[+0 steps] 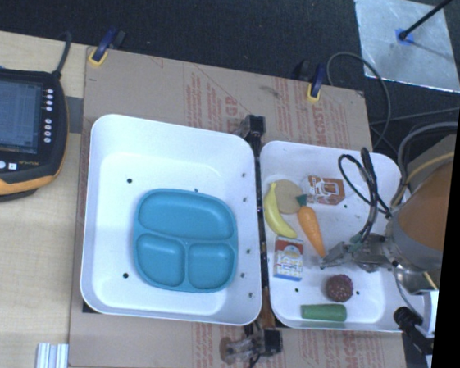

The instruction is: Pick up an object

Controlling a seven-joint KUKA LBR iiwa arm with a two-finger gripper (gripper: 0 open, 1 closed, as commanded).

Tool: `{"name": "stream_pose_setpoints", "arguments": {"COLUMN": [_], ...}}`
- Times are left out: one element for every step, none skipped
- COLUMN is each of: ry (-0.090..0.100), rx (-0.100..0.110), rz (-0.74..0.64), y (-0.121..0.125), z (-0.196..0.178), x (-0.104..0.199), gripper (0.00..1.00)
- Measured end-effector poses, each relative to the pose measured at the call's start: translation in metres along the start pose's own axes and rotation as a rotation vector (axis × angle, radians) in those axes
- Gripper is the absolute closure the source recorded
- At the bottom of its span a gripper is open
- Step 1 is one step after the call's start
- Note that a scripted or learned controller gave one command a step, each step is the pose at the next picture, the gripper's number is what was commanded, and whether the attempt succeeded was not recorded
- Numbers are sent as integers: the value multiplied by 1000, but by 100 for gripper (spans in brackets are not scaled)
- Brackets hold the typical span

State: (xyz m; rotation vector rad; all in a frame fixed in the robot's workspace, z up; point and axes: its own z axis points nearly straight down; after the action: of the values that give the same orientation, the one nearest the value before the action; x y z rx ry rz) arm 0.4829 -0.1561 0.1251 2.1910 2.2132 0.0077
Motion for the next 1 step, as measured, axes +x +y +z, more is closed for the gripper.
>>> {"name": "stream_pose_setpoints", "arguments": {"ry": [16], "rx": [25], "rz": [5], "y": [46], "z": [-48], "x": [47], "gripper": [0]}}
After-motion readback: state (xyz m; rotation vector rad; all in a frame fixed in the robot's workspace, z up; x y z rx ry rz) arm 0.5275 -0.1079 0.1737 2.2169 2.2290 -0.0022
